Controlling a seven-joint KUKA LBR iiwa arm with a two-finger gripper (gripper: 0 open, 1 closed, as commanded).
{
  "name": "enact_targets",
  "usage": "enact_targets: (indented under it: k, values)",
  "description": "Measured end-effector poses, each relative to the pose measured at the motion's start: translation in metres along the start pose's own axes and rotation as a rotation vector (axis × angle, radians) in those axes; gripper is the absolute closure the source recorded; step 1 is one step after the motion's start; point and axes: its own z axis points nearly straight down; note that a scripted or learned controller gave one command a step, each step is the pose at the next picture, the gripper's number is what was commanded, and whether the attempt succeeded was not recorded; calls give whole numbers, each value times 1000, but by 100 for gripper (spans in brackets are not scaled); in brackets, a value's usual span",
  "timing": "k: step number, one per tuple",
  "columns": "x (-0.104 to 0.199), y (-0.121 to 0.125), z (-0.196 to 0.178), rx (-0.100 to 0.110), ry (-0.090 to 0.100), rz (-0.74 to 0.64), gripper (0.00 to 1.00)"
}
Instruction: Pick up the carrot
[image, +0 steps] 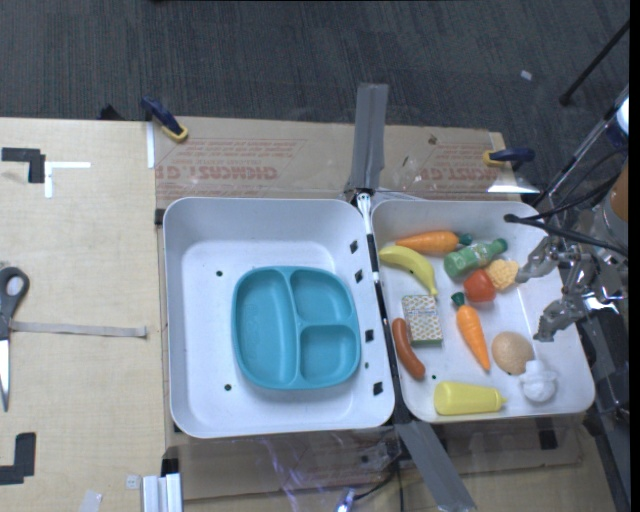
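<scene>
Still at the approach step, nothing lifted yet. In the right bin (420, 215), about at its middle, the carrot (473, 337), lying flat with the green top toward the far edge and the orange tip pointing to the near edge. Just beside it toward the right edge, a brown egg (512, 352), close enough to seem touching or nearly so; at the carrot's green end, a red tomato (479, 286); on the other side, a little apart, a speckled block (423, 320) and a sausage (408, 348). Near the far edge of the same bin, a second orange vegetable (428, 241) (maybe also a kind of carrot, hard to tell), so some risk of a wrong target. At the right edge of this bin, the tool (548, 292), with its two fingers spread apart and nothing between them, near the carrot but not over it. For the next move, probably: bring the tool inward from the right edge to above the carrot's middle, turn the fingers across the narrow body, come down, then close. Little room on the egg side, so better to place one finger carefully there, otherwise possible to push the egg or catch it together with the carrot. On the left bin (200, 300), nothing to do for this task.
</scene>
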Motion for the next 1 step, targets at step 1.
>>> enact_targets:
  k: [1]
  values:
    - [-10, 68, 116, 0, -1, 54, 0]
